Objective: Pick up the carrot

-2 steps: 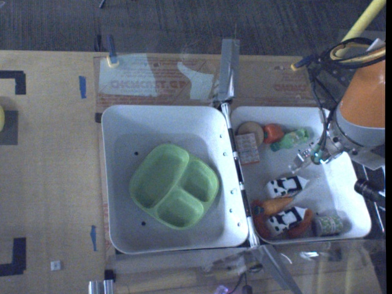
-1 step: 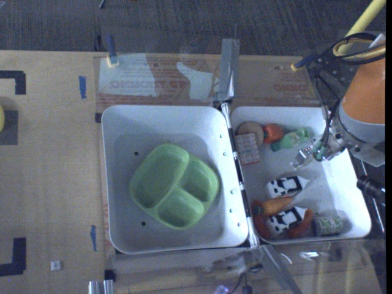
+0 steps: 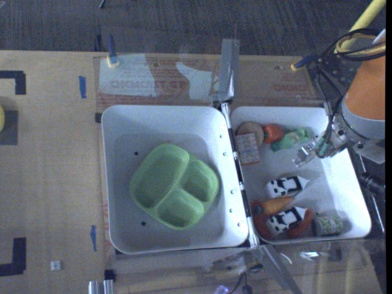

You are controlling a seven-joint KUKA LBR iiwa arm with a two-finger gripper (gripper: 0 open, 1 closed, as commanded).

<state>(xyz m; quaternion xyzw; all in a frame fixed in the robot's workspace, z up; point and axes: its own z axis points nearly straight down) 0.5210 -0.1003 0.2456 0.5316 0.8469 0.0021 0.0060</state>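
We judged the approach needed care — the carrot (image 3: 278, 204) lay wedged between two black-and-white cow toys (image 3: 285, 187) in the right bin (image 3: 358, 210), so we would come straight down, fingers aligned across its narrow width. The gripper (image 3: 308, 152) hovered near the bin's far side, above and well apart from the carrot — nothing sat between its fingers, and their spread we could not tell.

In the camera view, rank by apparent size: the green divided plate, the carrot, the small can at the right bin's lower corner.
1. Green divided plate, by far the largest.
2. Carrot, long and thin, partly covered by the cow-patterned toys.
3. Small can, though it looks close to the carrot's visible part, so that order is unsure.
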